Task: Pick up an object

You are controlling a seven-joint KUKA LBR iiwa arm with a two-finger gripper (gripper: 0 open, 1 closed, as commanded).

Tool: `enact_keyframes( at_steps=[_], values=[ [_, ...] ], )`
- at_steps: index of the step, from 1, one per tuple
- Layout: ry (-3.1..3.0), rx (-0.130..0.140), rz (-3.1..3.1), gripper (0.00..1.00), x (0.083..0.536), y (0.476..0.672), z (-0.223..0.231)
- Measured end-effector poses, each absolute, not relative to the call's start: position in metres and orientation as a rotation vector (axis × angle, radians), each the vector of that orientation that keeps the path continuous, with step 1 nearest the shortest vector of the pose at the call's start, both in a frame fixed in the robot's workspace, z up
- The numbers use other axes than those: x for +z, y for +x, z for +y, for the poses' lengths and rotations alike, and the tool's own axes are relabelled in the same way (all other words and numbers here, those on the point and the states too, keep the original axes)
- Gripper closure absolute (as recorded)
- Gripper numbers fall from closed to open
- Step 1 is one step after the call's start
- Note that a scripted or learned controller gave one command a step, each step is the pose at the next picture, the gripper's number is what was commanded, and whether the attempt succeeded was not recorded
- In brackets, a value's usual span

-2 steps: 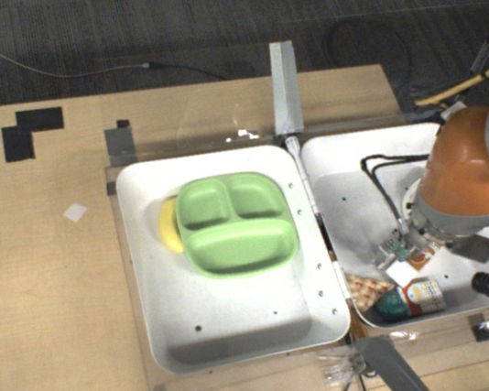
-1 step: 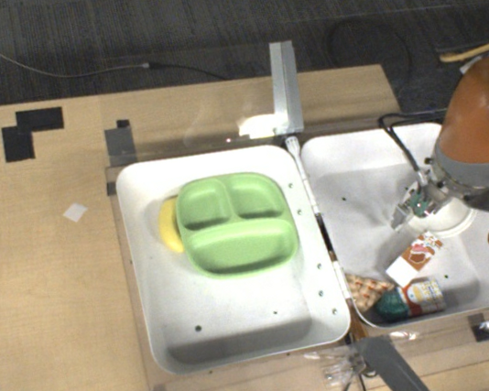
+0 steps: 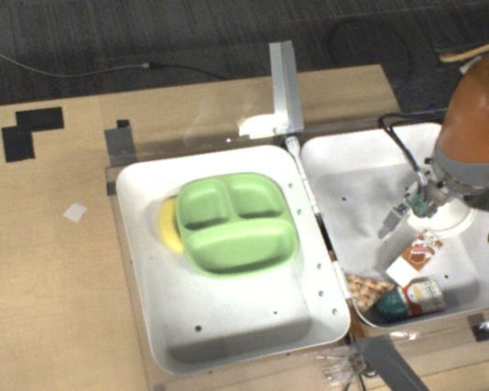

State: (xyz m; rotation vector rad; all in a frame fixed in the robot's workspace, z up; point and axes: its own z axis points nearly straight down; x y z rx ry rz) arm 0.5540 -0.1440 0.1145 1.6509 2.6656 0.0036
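My gripper hangs over the middle of the right bin, at the end of the arm with its orange band. Just below it lies a small white and red packet. A bottle with a dark green cap lies on its side near the bin's front wall. A brown speckled item rests at the front left corner. I see nothing held by the gripper.
The left bin holds a green divided plate with a yellow object poking out from under its left edge. A metal post stands behind the wall between the two bins.
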Motion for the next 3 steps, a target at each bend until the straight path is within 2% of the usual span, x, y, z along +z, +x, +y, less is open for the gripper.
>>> enact_keyframes(
  at_steps=[1, 2, 3],
  values=[
    [1.77, 0.038, 2.546, 0.0, 0.098, 0.505, -0.158],
    [1.702, 0.02, 2.593, 0.0, 0.096, 0.499, -0.119],
    [1.706, 0.022, 2.598, 0.0, 0.096, 0.498, -0.127]
  ],
)
